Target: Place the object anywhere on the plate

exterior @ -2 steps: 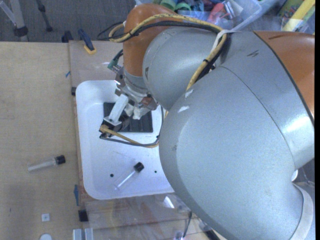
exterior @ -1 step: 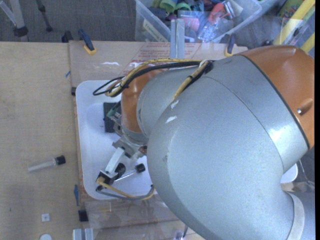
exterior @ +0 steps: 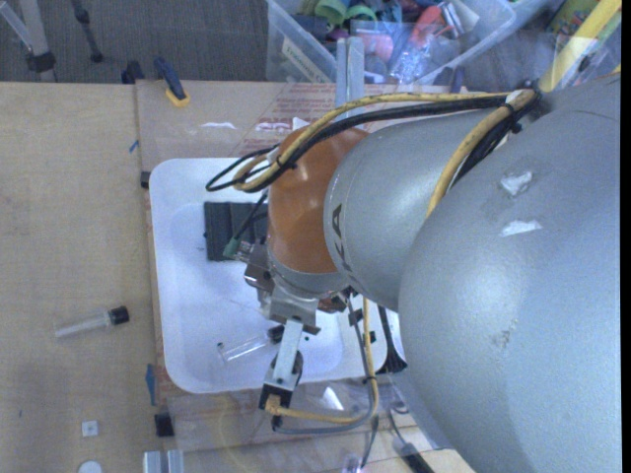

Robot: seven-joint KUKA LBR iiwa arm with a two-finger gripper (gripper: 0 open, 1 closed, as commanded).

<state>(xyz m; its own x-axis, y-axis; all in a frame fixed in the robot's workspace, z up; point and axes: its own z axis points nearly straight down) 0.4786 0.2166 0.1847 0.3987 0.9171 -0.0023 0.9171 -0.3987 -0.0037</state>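
The grey arm with its orange band (exterior: 296,215) fills the right and middle of the camera view and leans over the left white bin (exterior: 168,264). My gripper (exterior: 258,279) sits under the wrist, above the middle of that bin, largely hidden by the arm. A small clear tube (exterior: 242,348) lies on the bin floor just in front of the wrist, apart from it. A black rectangular block (exterior: 222,230) shows at the wrist's left edge; I cannot tell whether it rests in the bin. A faint round outline (exterior: 177,227) at the bin's left may be a white plate.
On the wooden bench left of the bin lies a clear syringe-like tube with a black cap (exterior: 89,321). A clear crate of colourful toys (exterior: 394,18) stands at the back. A blue clip (exterior: 174,87) rests behind the bin. Small bits lie near the front left corner (exterior: 163,424).
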